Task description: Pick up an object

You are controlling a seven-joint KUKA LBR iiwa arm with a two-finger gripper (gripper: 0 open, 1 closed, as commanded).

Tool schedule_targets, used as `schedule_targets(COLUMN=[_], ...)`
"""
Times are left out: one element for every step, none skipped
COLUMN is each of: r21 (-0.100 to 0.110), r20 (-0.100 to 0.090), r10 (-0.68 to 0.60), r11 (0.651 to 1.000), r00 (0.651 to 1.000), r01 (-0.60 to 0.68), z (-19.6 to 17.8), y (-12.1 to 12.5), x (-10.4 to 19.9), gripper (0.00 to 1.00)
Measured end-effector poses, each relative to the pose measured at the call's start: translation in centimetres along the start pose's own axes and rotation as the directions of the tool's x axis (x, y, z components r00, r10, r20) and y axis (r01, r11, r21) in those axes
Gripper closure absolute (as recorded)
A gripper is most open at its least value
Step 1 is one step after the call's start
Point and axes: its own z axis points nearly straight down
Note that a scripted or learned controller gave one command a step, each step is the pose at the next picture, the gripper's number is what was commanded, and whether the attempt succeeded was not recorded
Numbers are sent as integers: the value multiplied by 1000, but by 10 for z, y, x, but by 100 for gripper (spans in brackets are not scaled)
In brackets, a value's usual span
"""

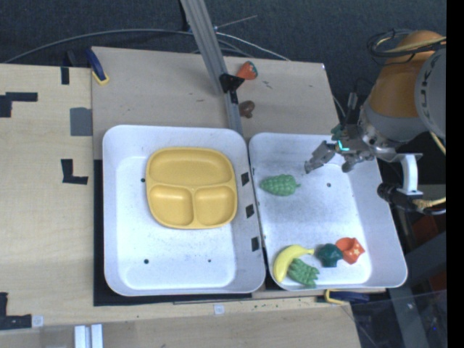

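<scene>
The gripper (335, 158) is seen above the far right part of the right bin (377, 227), fingers spread apart with nothing between them. A green leafy item (280, 185) lies in that bin, left of the gripper and apart from it. Along the bin's near edge a yellow banana (288, 256), a green bumpy item (304, 272), a dark teal item (328, 254) and a red-orange item (351, 249) are clustered; their exact contacts cannot be made out. A yellow divided plate (192, 187) occupies the left bin (119, 216).
</scene>
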Motion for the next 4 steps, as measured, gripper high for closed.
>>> schedule_targets(r21=[4, 6, 2, -3], r20=[1, 1, 1, 1], r10=[1, 1, -1, 1], r11=[1000, 1000, 1000, 1000], r00=[1000, 1000, 1000, 1000], r01=[-1, -1, 1, -1], z=[49, 103, 90, 44], y=[4, 2, 4, -2], x=[7, 8, 9, 14], gripper=[0, 0, 100, 100])
